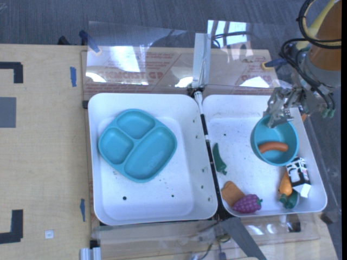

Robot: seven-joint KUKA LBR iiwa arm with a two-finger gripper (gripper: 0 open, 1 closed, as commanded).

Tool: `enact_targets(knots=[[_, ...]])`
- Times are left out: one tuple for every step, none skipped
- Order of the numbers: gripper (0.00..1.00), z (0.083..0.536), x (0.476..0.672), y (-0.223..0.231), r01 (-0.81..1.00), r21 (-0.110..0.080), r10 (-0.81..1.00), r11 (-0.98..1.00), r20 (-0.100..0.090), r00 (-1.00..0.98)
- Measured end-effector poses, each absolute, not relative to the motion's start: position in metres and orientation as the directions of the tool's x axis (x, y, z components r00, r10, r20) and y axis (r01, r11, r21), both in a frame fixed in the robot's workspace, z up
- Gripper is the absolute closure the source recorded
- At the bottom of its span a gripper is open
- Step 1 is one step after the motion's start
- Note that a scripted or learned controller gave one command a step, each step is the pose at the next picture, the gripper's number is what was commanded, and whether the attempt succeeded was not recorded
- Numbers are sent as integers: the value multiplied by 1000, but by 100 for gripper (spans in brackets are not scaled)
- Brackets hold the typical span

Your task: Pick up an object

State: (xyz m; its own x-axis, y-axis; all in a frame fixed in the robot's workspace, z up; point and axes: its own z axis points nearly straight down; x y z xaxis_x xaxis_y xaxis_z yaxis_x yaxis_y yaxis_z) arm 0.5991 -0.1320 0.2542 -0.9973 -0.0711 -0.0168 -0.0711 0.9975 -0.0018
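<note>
The gripper [277,115] hangs over the back rim of the blue bowl [282,141] with a toy sausage [272,146] inside. I cannot tell its grip.

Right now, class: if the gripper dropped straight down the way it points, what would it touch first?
Probably the blue bowl, at its far rim; the gripper hangs just over it. Height above is hard to judge.

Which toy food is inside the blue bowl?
The orange sausage. It lies in the bowl; the grapes, carrot and green pepper lie on the bin floor.

Bench [38,145] bears two white bins [143,205]
</note>
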Motion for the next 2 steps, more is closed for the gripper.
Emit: enact_targets(knots=[[100, 235, 667, -106, -151, 1, -151, 989, -5, -989], [0, 238, 668, -107, -149, -1, -149, 989, -11, -989]])
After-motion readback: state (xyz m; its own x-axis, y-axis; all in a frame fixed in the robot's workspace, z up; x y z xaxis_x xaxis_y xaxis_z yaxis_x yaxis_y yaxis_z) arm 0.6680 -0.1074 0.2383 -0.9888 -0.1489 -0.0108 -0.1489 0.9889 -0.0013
